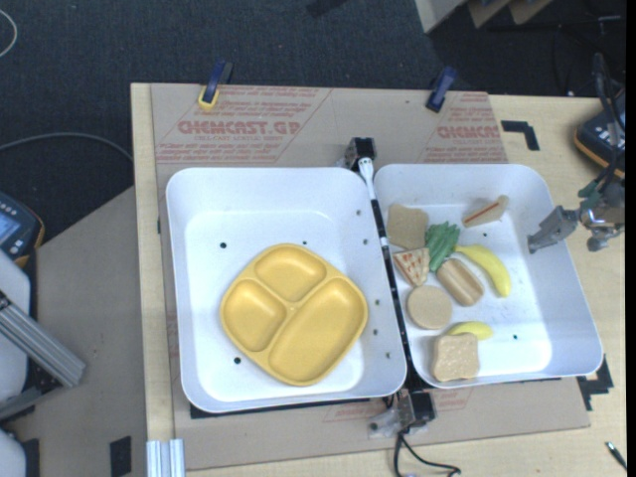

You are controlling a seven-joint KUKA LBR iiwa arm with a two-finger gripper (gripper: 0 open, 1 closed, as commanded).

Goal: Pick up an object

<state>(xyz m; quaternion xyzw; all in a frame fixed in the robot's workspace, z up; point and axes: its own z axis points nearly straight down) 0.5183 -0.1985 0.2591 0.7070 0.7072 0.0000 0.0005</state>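
Gripper hangs at the right bin's far rim — jaw state not discernible. Toy food, banana included, lies clustered toward the divider, leaving approach room; nothing gripped.

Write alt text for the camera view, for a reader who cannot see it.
Two shallow white bins sit side by side on a bench: the left bin holds a yellow three-compartment plastic plate, the right bin a cluster of toy foods including a yellow banana and a hot dog. The robot's grey hand hovers over the right bin's right edge.
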